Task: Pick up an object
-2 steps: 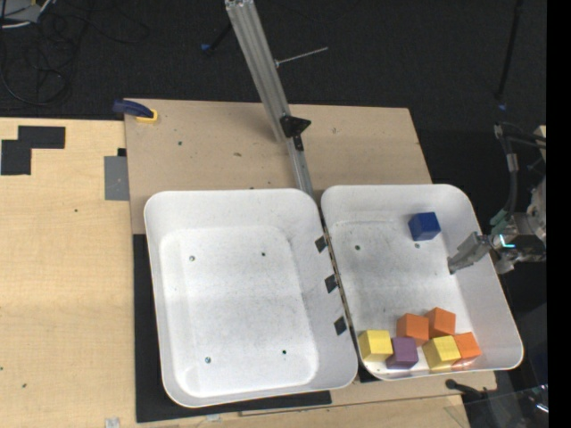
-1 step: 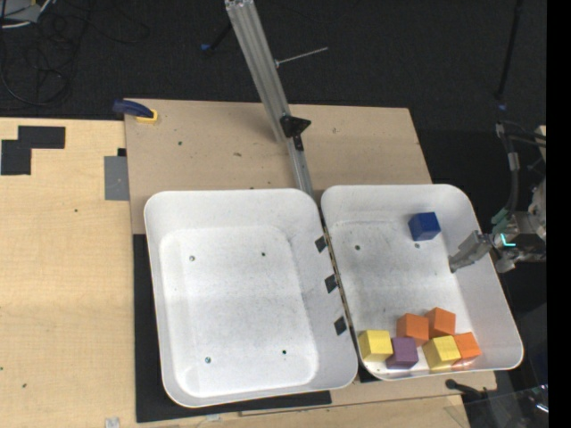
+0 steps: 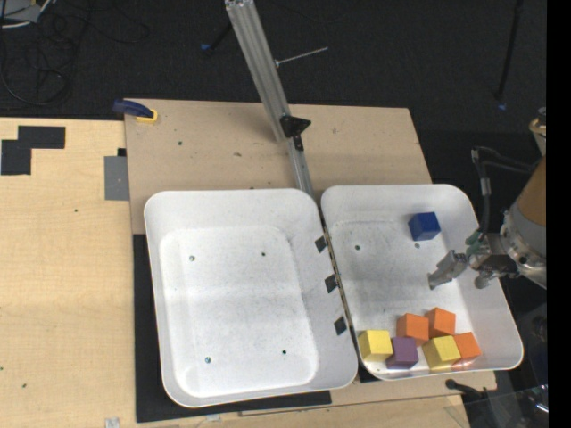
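Note:
In the right bin [image 3: 375, 205], a blue cube [image 3: 425, 226] sits alone near the far right. A cluster lies at the bin's near end: three orange cubes [image 3: 413, 326], two yellow cubes [image 3: 376, 342] and a purple block [image 3: 404, 352]. My gripper [image 3: 462, 278] reaches in from the right, over the right side of this bin. It hangs between the blue cube and the cluster, touching neither. Its fingers stand open with nothing between them.
The left bin [image 3: 178, 212] lies beside the right one, with black clips [image 3: 330, 283] along the shared edge. A slanted aluminium rail [image 3: 265, 69] rises behind the bins. A blue and yellow clamp [image 3: 136, 110] sits at the board's far left corner.

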